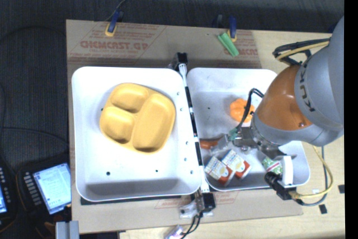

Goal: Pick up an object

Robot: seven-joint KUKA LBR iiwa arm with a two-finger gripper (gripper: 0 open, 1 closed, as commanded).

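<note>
The claw (241,140) hangs low in the right bin (215,84). Its open or shut state cannot be told. Just below it lie two small cartons (226,167). An orange ball (240,109) sits just above it. Far left, a yellow dish (137,116) fills the left bin (84,120). The cardboard (114,46) reads "CHEMCAST GP".

Bins: two white bins, left bin (84,120) and right bin (218,84), side by side. Left bin contents: one yellow three-compartment tray (137,116). Right bin contents: two small red-and-white cartons (226,167) lying together, one orange object (240,109) partly hidden behind the arm, one small green-and-white item (272,164); other pieces under the arm cannot be counted. Bench edge: two blue clamps (113,22) and one green marker (228,44).
</note>
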